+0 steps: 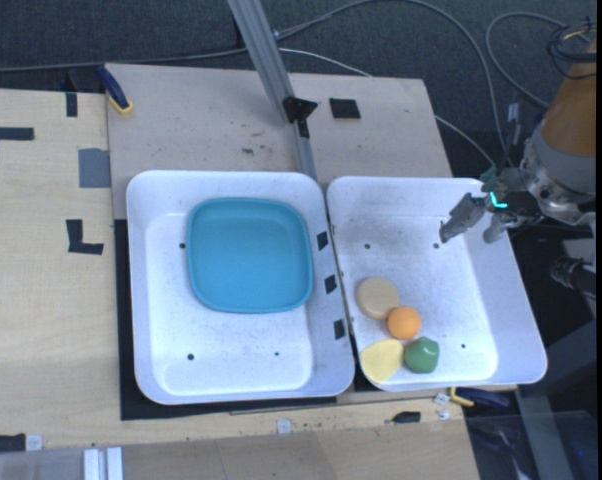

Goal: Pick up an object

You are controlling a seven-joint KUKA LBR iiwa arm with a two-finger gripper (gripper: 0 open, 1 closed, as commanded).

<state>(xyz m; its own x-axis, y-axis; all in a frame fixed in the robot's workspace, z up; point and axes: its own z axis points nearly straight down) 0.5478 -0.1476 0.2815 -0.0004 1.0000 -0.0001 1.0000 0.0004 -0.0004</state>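
Camera view has my pincer (476,219) hanging over the right bin (501,298) near its far right edge, fingers spread apart, nothing between them, touching nothing. Down by that bin's near left corner sits the cluster: beige disc (377,295), orange ball (404,322) just beside it, yellow piece (380,360) and green piece (422,354) closest to the near edge. Left bin (151,298) carries a blue plate (250,254).

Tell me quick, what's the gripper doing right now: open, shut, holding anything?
Gripper: open, holding nothing, above the right bin's far right side, apart from the four small items at its near left corner.
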